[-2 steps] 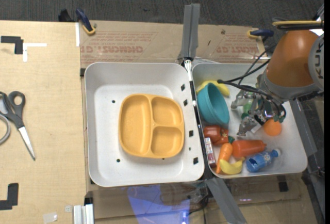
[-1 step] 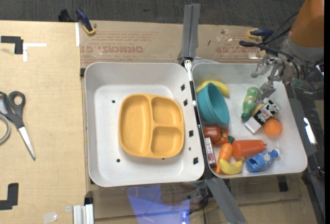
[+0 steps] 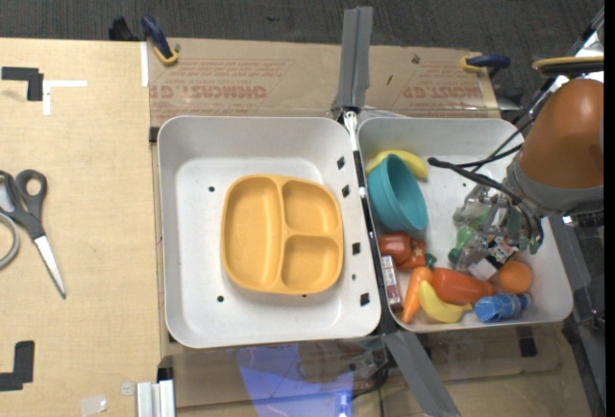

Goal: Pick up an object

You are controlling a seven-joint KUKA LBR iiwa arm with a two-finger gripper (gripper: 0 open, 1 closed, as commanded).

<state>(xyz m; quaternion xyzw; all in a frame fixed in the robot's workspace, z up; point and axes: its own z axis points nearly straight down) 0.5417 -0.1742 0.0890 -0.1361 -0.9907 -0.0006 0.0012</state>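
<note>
A robotics lab: clamped cardboard [image 3: 288, 84] on the bench, scissors [image 3: 36, 223], tape marks.

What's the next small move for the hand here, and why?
Probably a short straight descent. The hand hovers low in the right bin, above the heap by the front wall: orange ball, red-orange piece, yellow banana. Nothing visibly sits in it yet, and that heap is the closest target.

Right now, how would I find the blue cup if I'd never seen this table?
Look at the right white bin, the one crowded with toys. Go to its left side, next to the wall shared with the other bin: the teal cup lies tipped on its side below a yellow banana. It's the biggest blue-green thing there.
</note>
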